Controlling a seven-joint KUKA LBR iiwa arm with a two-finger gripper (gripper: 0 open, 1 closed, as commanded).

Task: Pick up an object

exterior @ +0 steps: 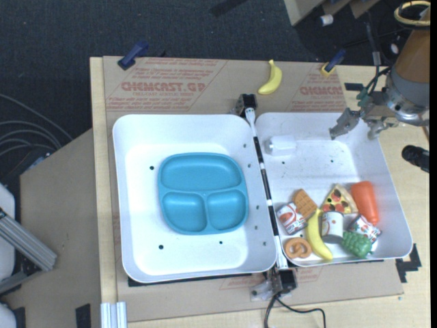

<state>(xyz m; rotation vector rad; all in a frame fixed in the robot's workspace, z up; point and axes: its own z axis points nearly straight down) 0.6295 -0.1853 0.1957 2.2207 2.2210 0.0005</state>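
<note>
My gripper (358, 128) hangs open over the back right corner of the right bin (392, 183), with nothing between its fingers. Toy foods crowd that bin's front: an orange carrot (366, 200), a pizza slice (338, 199), a waffle cracker (305, 202), a red and white can (289, 217), a yellow banana (318, 236), a donut (298, 249), a small tin (332, 225) and a green broccoli piece (356, 243). A white block (281, 144) lies alone near the bin's back left. The gripper is well behind the pile and to the right of the white block.
The left bin (133, 183) holds a blue divided plate (203, 191). A second banana (271, 78) lies on the cardboard bench behind the bins. Blue clips (132, 55) sit at the bench's back edge. Cables trail off to the left.
</note>
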